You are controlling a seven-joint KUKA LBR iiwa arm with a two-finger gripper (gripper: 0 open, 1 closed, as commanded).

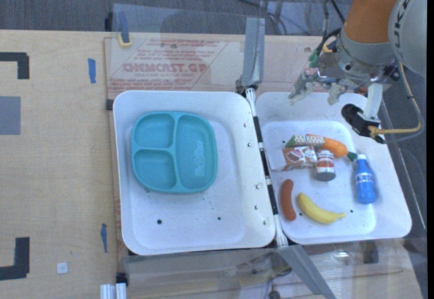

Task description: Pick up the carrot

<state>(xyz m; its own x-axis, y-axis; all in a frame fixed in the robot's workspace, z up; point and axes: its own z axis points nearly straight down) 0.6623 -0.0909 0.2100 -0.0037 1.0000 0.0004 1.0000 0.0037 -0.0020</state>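
Note:
The orange carrot [334, 147] lies in the right bin [393, 216], toward its back, beside a small packet and a jar. My gripper [317, 88] hangs over the bin's back rim, above and a little left of the carrot and apart from it. Its two fingers [299, 89] are spread, with nothing between them.
In the right bin also lie a snack packet [299, 156], a small jar [325, 165], a blue bottle [364, 179], a red sausage [288, 198] and a banana [320, 210]. The left bin [135, 223] holds a teal divided plate [174, 152]. A metal post [253, 53] stands behind the bins.

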